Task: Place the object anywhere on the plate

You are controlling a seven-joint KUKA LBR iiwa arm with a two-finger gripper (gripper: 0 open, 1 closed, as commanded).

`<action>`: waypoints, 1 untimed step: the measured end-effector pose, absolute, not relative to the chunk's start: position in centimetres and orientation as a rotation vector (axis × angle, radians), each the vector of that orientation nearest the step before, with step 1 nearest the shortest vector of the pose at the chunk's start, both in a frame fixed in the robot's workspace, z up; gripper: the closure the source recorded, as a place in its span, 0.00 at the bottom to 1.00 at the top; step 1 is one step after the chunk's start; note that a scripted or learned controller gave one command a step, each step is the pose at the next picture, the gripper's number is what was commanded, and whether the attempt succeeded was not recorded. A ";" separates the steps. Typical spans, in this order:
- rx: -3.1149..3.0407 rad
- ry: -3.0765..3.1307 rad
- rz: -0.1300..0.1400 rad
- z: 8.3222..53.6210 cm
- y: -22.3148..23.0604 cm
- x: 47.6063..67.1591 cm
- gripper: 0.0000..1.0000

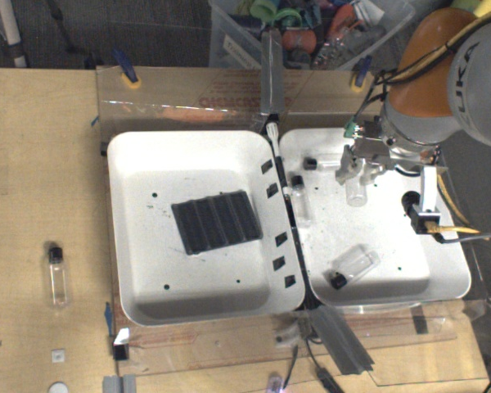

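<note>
The plate (217,220) is a black ridged rectangle lying flat in the left bin (139,158). My gripper (357,173) hangs over the back part of the right bin (442,273), well to the right of the plate. A small clear vial (357,191) sticks out below the fingertips and is held between them. Another clear vial with a black cap (352,264) lies on its side near the right bin's front. A third clear vial (299,196) lies along the divider between the bins.
A small black piece (310,164) sits at the back left of the right bin. One more vial (57,275) lies on the wooden bench to the left of the bins. A clear tub of colourful items (311,11) stands behind the bins. Cables trail at the right.
</note>
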State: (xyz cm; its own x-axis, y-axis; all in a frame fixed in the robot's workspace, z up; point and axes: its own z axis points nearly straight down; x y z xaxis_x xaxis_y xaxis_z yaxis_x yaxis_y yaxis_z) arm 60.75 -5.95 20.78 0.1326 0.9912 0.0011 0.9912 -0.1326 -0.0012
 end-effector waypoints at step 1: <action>-1.829 -2.557 -0.003 18.5 -3.5 64.0 1.00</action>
